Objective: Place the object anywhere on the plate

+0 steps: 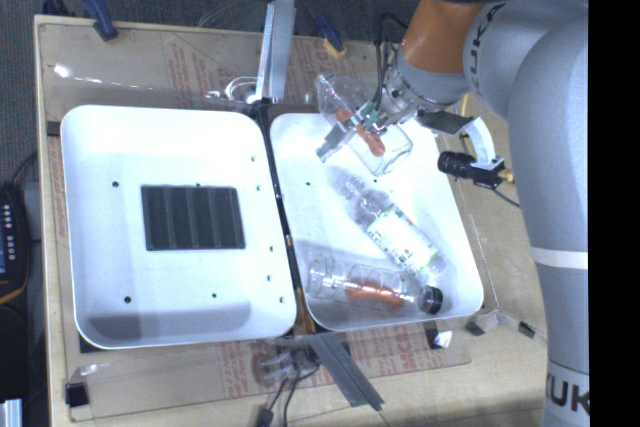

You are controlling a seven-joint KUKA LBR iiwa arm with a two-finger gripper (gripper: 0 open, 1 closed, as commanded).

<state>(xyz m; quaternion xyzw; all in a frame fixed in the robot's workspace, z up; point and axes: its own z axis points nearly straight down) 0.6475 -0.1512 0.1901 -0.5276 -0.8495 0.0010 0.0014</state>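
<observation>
Two shallow white bins sat side by side on the surface [180, 370]. The left bin [90, 215] held a dark ribbed plate [193, 217], lying flat near its middle, well apart from the fingers and to their left in the view. The right bin [300, 165] held a clear plastic bottle [392, 230] with a white label, lying diagonally just below the fingers, and a clear package [362, 290] with an orange item inside, lying along the near wall, with a small black cap [432, 300] at its right end.

The object [352, 120] was a clear, angular plastic piece with an orange part showing through it; it lay tilted at the far end of the right bin, directly at the fingers.

The grey arm [540, 95] entered from the right, its orange band [445, 25] above the wrist, with the wrist bent downward and leftward toward the far end of the right bin. The fingers [372, 123] overlapped the clear object; whether they were spread or closed, or gripped it, could not be told.
</observation>
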